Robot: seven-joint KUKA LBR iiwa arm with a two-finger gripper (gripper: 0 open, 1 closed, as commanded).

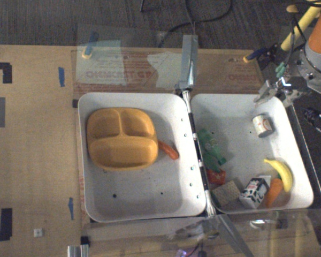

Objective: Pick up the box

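The box (255, 191) is a small white carton with dark print. It lies tilted near the front edge of the right bin (241, 111), between a tan block (227, 193) and a carrot (274, 193). My gripper (275, 91) hangs over the far right corner of that bin, well away from the box. It is open and holds nothing.
The right bin also holds a small can (262, 125), a banana (281, 173), a green toy (211, 148) and a red piece (216, 175). The left bin (144, 197) holds an orange divided plate (121, 138) and a small orange carrot (168, 150).
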